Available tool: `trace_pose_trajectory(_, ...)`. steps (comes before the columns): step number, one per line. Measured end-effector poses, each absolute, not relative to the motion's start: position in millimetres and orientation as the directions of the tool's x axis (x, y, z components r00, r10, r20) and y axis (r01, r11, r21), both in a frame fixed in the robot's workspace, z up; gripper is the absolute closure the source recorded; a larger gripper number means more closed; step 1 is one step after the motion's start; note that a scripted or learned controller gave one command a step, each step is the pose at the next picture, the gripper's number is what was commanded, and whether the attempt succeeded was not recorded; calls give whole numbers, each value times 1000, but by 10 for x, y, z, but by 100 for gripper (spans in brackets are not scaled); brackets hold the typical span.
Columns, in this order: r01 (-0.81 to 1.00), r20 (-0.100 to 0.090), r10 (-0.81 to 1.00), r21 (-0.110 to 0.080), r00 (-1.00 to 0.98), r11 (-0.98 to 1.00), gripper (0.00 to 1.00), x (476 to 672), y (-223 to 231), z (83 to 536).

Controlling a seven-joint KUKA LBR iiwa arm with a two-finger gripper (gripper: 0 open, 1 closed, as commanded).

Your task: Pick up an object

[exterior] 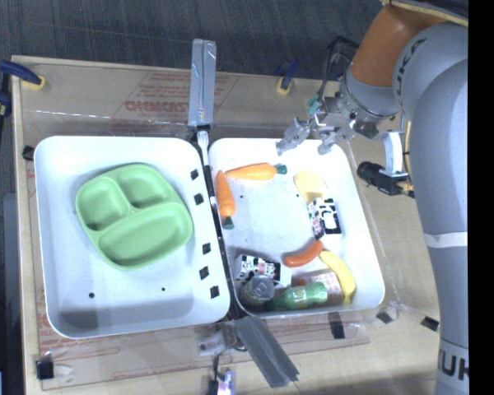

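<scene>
Green bottle [300, 296] lies low; jaws [306, 140] spread wide, holding nothing, above carrot [251, 171].

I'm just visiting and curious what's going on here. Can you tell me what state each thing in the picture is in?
Gripper: above the right bin's far edge, holding nothing.
Green plate: right way up in the left bin, compartments bare.
Two carrots: lying flat, ends close together.
Green bottle: on its side by the near wall.
Banana: lying flat beside the sausage.
Can: tipped against the near wall.
</scene>
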State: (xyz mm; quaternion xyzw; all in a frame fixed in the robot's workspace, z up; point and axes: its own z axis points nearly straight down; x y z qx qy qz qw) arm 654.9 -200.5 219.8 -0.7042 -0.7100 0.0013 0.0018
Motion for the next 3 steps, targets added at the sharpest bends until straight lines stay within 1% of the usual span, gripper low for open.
trace_pose_trajectory(1, 989, 1, 989, -4, 146, -146, 0, 6326, -2077, 1757)
trace_pose_trajectory(2, 993, 1, 993, -4, 115, -115, 0, 6018, -2038, 2004)
trace_pose_trajectory(3, 988, 1, 988, -4, 152, -152, 0, 6013, -2047, 1995)
